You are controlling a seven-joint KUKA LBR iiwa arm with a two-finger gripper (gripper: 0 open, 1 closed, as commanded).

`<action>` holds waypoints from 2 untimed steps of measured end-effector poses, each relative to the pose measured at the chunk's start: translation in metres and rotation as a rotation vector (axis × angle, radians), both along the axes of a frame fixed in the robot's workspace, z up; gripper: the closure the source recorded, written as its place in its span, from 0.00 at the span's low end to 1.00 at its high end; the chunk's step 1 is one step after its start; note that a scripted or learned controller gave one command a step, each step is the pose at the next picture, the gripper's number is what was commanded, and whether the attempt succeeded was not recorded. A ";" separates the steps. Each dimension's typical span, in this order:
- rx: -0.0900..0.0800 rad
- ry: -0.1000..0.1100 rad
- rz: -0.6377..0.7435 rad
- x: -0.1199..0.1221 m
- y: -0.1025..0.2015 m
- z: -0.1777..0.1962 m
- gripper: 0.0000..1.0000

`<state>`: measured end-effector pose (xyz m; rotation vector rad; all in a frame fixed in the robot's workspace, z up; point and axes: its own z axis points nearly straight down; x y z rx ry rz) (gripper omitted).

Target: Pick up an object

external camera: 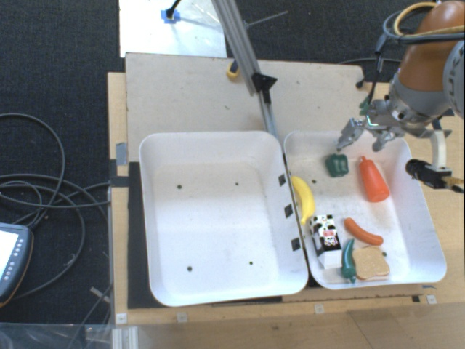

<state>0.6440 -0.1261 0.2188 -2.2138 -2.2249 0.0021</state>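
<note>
Gripper: the gripper [361,135] hangs over the far end of the right bin [429,246], fingers spread, nothing between them.
Green object: a small dark green object [337,165], perhaps a toy pepper, lies just below and slightly left of the gripper, apart from it.
Orange bottle: the orange bottle [373,179] lies just below the gripper, right of the green object.
Farther from the gripper: banana [304,198], sausage [362,232], toast [371,265].

yellow banana [304,198] | orange bottle [373,180] | green block [337,166] | black-and-white cow [326,233] | 2 white bins [156,151]
</note>
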 end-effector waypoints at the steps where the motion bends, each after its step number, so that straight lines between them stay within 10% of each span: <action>1: -0.002 -0.004 0.001 0.001 0.000 0.003 0.00; 2: -0.001 -0.001 0.002 0.007 0.005 -0.042 0.00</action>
